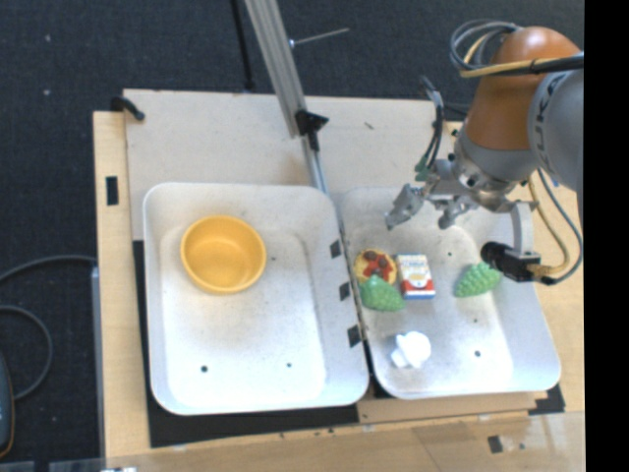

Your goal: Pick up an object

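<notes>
The hand hangs over the far end of the right bin, its two fingers spread apart with nothing between them. Nothing in the bin touches it. Just nearer the camera lies a small white box with red print. Beside the box, toward the bin's left wall, sit a red and yellow piece and a green leafy piece, close together. A green knobbly piece lies apart on the box's other side. A white crumpled lump rests toward the near edge. In the left bin stands a yellow bowl, upright. Both bins sit on the pale bench, and a slanted metal rail rises behind them.
</notes>
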### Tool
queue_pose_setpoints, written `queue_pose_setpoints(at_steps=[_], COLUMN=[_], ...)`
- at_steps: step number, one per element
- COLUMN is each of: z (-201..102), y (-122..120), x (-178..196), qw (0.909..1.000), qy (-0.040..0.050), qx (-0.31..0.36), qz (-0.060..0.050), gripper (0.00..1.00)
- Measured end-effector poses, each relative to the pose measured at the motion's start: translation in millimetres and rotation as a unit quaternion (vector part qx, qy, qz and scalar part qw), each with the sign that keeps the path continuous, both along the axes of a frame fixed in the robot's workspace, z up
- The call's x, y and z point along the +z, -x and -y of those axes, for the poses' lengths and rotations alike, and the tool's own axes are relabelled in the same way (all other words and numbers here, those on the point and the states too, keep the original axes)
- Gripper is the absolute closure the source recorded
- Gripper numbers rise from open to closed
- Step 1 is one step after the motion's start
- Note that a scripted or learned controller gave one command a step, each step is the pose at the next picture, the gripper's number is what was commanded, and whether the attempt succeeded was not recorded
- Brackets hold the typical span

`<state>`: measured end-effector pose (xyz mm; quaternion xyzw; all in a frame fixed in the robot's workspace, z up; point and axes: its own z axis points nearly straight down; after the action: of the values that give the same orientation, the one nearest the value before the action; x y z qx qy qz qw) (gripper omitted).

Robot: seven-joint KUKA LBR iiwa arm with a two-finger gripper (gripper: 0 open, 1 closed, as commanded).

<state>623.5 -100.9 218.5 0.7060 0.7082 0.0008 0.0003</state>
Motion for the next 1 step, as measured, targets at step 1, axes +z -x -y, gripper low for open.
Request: queue_pose_setpoints(at_steps=[1], z=[-0.2], y=[-0.1], x=[0.0], qw=[1.0000], qy=[-0.0003], qx=[0.000], qz=[0.000], gripper=[0.00])
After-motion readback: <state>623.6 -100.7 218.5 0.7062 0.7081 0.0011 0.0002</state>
